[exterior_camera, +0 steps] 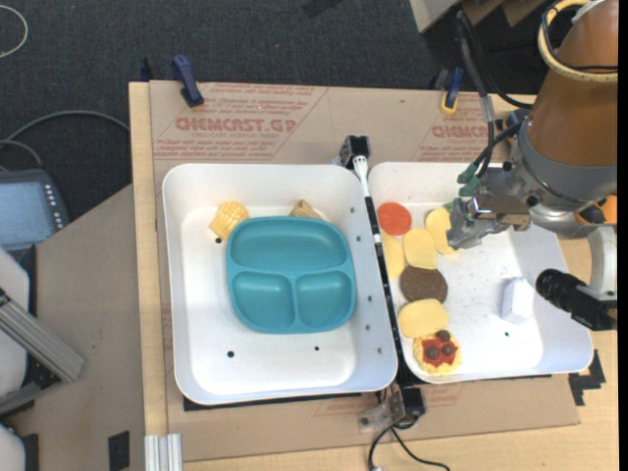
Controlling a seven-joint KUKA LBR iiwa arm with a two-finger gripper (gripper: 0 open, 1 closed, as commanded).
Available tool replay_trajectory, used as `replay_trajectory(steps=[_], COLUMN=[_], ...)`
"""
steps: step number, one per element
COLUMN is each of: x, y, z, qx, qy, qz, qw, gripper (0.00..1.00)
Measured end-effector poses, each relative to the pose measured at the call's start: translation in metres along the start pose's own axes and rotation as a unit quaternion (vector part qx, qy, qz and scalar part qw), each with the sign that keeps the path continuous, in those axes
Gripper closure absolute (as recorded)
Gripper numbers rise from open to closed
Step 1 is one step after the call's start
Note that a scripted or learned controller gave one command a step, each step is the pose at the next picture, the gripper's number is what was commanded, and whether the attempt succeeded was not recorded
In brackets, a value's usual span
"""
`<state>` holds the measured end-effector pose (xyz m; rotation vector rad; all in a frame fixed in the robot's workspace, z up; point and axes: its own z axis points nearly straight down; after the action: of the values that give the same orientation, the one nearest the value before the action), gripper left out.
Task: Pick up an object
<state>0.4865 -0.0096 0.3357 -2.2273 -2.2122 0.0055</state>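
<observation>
**Arm low over the right bin, pincer at the pale yellow pieces**

Arm (574, 106) comes in from the upper right, its orange band uppermost and the grey wrist below it, bent down toward the right bin (549, 351). Cables trail along the wrist's left side.

Pincer (459, 226) sits at the arm's lower left end, pointed down and to the left. It meets a small pale yellow piece (438, 226) at the tips. Cannot tell whether the pincer is open, closed, or gripping; the view from above hides the gap.

Just left of the pincer: an orange disc (394, 218). Below and left: a larger pale yellow piece (422, 248), then a brown round patty (424, 284), then another yellow piece (423, 316), then a small tart with dark berries (438, 350), running in a line away from the pincer. Below and right of the pincer, apart from it: a small white block (515, 298).

Well left of the pincer, in the left bin (191, 263): a teal divided tray (290, 273), with a yellow ridged piece (230, 218) and a tan bit (304, 209) at its upper edge.
</observation>
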Motion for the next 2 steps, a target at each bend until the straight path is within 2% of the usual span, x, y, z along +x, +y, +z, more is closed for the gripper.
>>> replay_trajectory(steps=[1,2], x=[0.057,-0.019], y=[-0.008,-0.007], z=[0.012,0.017], qx=[-0.001,-0.001], qy=[0.001,0.000], qz=[-0.006,-0.001], qw=[1.0000,1.0000], gripper=[1.00,1.00])
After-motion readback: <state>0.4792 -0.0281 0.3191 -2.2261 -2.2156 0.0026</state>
